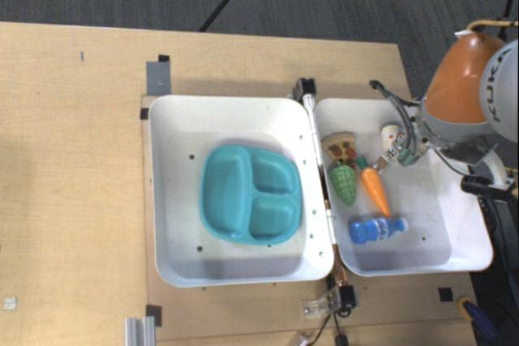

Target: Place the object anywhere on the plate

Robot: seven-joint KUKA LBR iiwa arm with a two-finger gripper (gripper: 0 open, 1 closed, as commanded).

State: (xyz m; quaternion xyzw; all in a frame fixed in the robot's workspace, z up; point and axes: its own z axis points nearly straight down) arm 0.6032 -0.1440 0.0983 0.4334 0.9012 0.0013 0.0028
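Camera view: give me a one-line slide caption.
Gripper over the right bin near carrot, green toy and blue bottle; teal plate waits in the left bin.

2 white bins (162, 255), wood bench (73, 174)

Left bin (166, 174): teal plate (250, 194) at centre, open floor all round it. Right bin (462, 247): carrot (375, 190), green piece (344, 184) and blue bottle (376, 229) crowd its left half; right half open.

Arm (470, 93) reaches from right, claw (395, 151) low (orange-banded wrist).
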